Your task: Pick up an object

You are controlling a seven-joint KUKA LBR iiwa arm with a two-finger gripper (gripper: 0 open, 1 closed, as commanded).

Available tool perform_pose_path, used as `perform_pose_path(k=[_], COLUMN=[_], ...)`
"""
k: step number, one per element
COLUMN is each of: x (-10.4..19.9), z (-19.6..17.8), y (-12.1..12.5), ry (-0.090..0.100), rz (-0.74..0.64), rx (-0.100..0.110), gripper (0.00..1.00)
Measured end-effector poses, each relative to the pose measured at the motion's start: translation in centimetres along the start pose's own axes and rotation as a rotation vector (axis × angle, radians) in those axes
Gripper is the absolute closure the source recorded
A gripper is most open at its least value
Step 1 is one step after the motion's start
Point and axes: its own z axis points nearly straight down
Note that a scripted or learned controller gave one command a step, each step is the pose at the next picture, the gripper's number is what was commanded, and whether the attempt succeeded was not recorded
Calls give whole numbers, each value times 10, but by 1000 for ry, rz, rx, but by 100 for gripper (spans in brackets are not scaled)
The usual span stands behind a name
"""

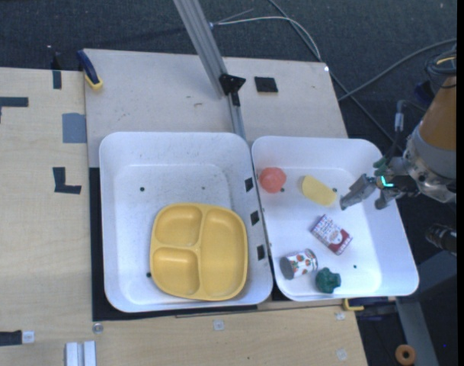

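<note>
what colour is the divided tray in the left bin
Yellow. The divided tray shows plainly in the camera view, lying in the left bin.

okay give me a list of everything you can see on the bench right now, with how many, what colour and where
bins: two, white, side by side
divided plate: one, yellow, left bin
ball: one, pink-red, right bin, far left corner
yellow block: one, right bin, beside the ball
packet: one, red and white, right bin centre
small cup: one, white with red, right bin near edge
green toy: one, beside the cup
clamp: one, blue and yellow, bench's far left
gripper: one, grey, over right bin's right side
</note>
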Motion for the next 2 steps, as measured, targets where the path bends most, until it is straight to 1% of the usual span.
perform_pose_path(k=[1, 2], x=[0, 5], z=[0, 45], y=[0, -5], ry=[0, 1], rz=[0, 0], rx=[-1, 3], gripper=[0, 0])
